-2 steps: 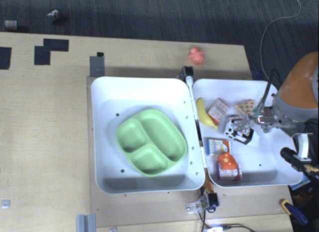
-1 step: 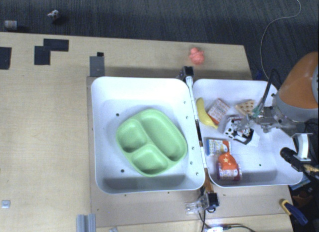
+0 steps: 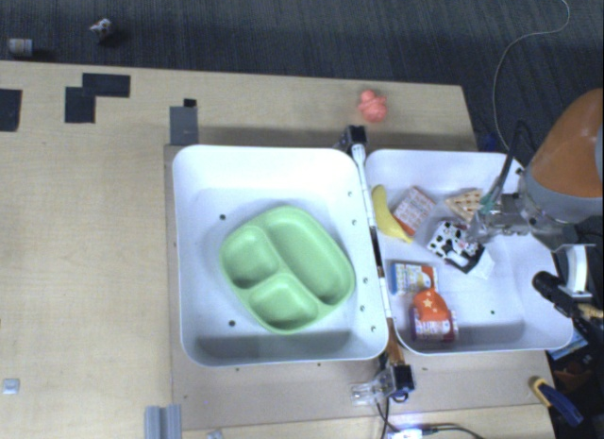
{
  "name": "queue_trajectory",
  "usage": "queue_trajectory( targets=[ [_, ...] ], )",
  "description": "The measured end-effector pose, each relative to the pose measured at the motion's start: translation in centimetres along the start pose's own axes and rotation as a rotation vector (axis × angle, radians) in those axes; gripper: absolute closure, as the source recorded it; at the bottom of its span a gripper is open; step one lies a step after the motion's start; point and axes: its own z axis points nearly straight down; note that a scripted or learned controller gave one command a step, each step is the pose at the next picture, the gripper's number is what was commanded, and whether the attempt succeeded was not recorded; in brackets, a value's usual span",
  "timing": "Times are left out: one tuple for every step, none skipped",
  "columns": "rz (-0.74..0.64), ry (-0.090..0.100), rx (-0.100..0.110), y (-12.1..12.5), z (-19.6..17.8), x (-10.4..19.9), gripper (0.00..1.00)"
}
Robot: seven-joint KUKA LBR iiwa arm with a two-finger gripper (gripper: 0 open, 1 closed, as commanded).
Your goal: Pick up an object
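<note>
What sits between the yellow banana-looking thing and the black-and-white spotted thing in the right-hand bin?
In the camera view, a small pinkish packet lies between the yellow banana and the black-and-white spotted object.

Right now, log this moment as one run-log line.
phase: reaching | gripper: over right bin, by black-and-white item | grasp: unconfirmed | left bin: green divided plate

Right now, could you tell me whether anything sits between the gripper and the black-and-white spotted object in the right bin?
Nothing visible does. The gripper is already down in the right bin, directly at the spotted object. The yellow item, the patterned packet and the orange-topped package all lie off to the side.
</note>
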Motion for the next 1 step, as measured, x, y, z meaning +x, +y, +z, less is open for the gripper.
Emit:
queue_trajectory(
  targets=[
    [0.0, 0.002, 0.002, -0.04, 0.06, 0.06, 0.0]
  ],
)
